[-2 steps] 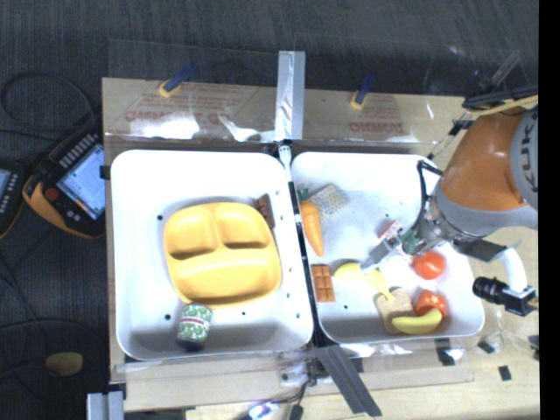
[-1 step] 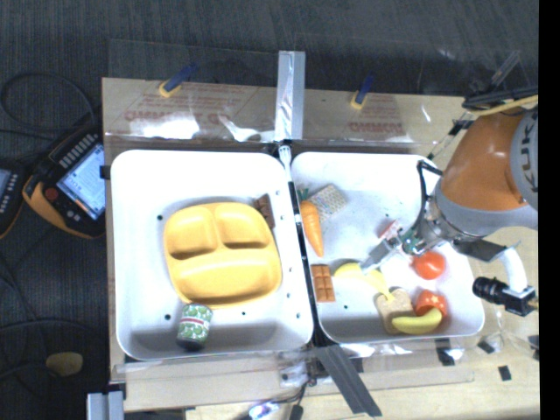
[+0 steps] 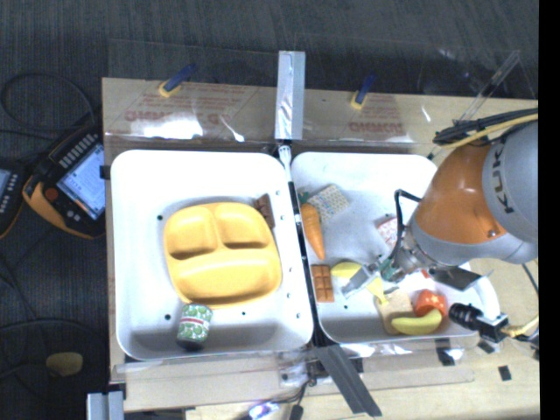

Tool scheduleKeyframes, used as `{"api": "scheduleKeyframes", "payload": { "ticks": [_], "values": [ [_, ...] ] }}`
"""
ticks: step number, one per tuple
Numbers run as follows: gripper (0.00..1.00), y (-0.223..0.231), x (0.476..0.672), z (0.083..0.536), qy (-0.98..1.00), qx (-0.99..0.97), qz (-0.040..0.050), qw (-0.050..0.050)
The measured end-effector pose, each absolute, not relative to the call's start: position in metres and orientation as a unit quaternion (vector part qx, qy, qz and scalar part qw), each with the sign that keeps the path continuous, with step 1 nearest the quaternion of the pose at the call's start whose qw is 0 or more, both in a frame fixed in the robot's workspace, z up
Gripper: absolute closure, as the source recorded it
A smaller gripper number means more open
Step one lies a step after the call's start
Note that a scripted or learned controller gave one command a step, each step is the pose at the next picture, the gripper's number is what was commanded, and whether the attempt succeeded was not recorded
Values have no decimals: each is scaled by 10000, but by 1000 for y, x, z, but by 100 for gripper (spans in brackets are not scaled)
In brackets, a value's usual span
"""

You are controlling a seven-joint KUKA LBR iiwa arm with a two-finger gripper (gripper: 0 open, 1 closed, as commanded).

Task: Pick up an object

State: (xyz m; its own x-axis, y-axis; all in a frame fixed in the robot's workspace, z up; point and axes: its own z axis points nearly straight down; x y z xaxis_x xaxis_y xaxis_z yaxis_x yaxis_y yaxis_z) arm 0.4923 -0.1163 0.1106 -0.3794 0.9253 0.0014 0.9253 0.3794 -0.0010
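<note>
Arm (image 3: 477,204) reaches low over right bin (image 3: 350,326)

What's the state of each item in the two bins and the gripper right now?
yellow tray: lying flat in the left bin, right way up.
green can: on its side, left bin, front.
carrot: lying flat, right bin, left edge.
waffle piece: flat, right bin.
banana: lying at right bin front.
tomato: resting beside banana.
gripper: low over right bin, nothing visibly held.
</note>
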Motion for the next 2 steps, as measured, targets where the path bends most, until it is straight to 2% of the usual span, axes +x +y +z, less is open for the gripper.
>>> {"api": "scheduleKeyframes", "payload": {
  "ticks": [1, 2],
  "values": [
    [100, -115, 492, 118, -8305, -5570, -8, 27],
    [100, -62, 570, 217, -8353, -5498, 11, -5]
  ]
}}
